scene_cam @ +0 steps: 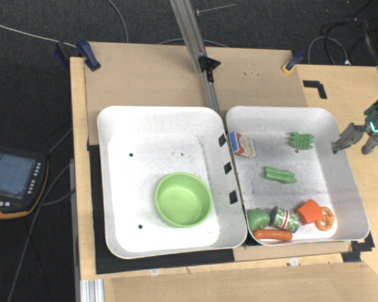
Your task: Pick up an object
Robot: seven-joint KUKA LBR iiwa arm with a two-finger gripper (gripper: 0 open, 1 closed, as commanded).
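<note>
My gripper (356, 140) hangs at the right edge of the right bin (349, 187), over its right rim, open with nothing between its fingers. Inside that bin lie a small red and white carton (242, 145), a spiky green toy (300, 140) and a green oblong piece (280, 175). Along the front wall are a green rounded item (258, 219), a small can (285, 219), an orange block (309, 211), an orange pretzel shape (326, 219) and a red sausage shape (273, 234). The spiky green toy is the closest item to the gripper, to its left.
The left bin (120, 168) holds a light green bowl (183, 199) near its front right. A metal pole (192, 36) slants down to the gap between the bins. A handheld pendant (12, 181) lies off the bench at left.
</note>
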